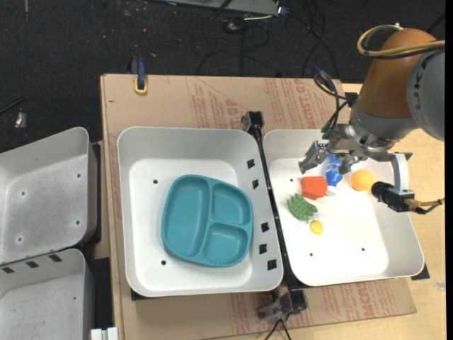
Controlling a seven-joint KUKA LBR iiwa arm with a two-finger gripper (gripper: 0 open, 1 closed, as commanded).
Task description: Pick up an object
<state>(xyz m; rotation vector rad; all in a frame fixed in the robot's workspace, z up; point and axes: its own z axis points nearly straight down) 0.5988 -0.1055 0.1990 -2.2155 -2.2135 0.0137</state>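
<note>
Grey and orange, the arm reaches in from the upper right of the frame, wrist bent down over the right bin (396,261). Its end effector (331,163) sits just above a blue object (333,175); finger spread cannot be told. Beside lie an orange block (314,187), orange ball (362,180), green toy (302,206) and small yellow piece (316,227).

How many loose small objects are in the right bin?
5: red block, blue piece under the gripper, orange ball, green piece, small yellow piece. Gripper may hide more.

Gripper (328,163) low, arm (396,76) angled from right
</note>
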